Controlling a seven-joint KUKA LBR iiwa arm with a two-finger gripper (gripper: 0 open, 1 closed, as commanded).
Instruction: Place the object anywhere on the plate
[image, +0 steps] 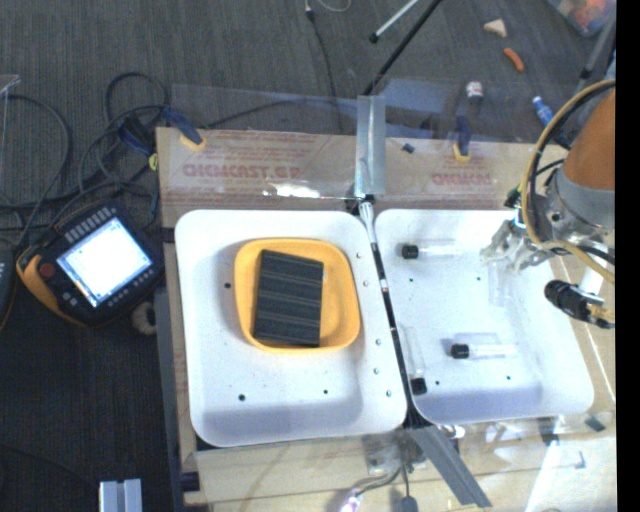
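While above right bin (520, 390) | gripper (512, 250) state unclear | block (288, 298) on plate (345, 310)

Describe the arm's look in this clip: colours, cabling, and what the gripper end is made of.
The arm comes in from the view's right: an orange band at the top, a grey metallic section below. A yellow cable and black cables loop around it. The gripper looks pale and partly see-through against the white bin. A black cylindrical part juts out beside it.

The arm (590, 160) hangs at right, gripper (512, 250) seemingly low.
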